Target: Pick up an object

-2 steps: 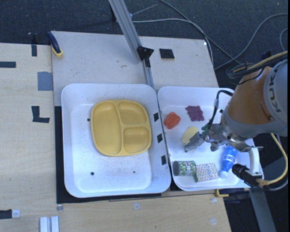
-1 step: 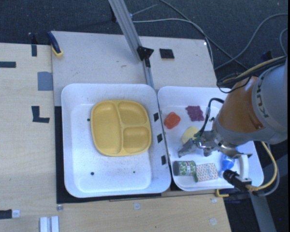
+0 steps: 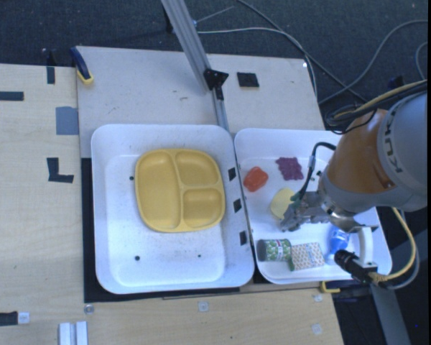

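Nearest the camera, a packet [image 3: 293, 253] lies along the front wall of the right bin [image 3: 310, 136]. Just behind it the gripper [image 3: 296, 218] hangs low, touching or nearly touching the near edge of the yellow lump [image 3: 281, 201], which sits just up-left of it. Its grip cannot be made out. Farther back lie an orange piece [image 3: 256, 179] and a purple piece [image 3: 289, 167].

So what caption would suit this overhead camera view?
Gripper lowered beside a pale yellow object in the right bin; yellow divided tray in the left.
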`<state>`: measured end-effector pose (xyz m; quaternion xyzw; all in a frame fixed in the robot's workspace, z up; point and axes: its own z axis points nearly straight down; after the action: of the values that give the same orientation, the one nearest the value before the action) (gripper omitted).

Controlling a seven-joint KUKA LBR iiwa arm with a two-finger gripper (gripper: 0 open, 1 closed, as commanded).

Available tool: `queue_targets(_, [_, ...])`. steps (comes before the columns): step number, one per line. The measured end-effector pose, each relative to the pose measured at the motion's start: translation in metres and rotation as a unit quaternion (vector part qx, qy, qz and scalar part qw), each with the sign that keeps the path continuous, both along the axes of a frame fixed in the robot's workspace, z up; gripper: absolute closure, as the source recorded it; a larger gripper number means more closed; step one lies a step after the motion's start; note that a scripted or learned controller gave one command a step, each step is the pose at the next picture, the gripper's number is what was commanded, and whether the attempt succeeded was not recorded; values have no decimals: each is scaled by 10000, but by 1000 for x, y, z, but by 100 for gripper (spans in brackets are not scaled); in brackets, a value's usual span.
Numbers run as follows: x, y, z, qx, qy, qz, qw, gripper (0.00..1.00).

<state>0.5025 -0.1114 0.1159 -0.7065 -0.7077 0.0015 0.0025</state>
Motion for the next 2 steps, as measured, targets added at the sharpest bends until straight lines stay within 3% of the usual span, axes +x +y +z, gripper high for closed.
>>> queue_targets(2, [8, 0, 124, -14, -55, 0, 10000, 100])
